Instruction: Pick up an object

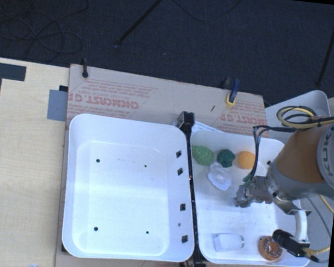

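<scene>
My gripper (pixel 245 197) hangs low over the middle of the right bin (pixel 229 219), reaching in from the right under the orange-banded wrist. A crumpled clear-white object (pixel 219 178) lies just to its upper left. Along the bin's far side sit a light green lump (pixel 202 155), a dark green ball (pixel 225 157) and an orange ball (pixel 246 159). A clear flat piece (pixel 228 242) rests near the front wall, and a brown-orange round thing (pixel 270 249) lies at the front right corner. I see nothing between the fingers.
The left bin (pixel 80 149) stands beside the right one, with a black divider strip (pixel 186 180) between them. Cardboard (pixel 129 98) lies under both bins. A blue-yellow clamp (pixel 233 94) holds the cardboard's far edge. Cables (pixel 296 114) loop at the right.
</scene>
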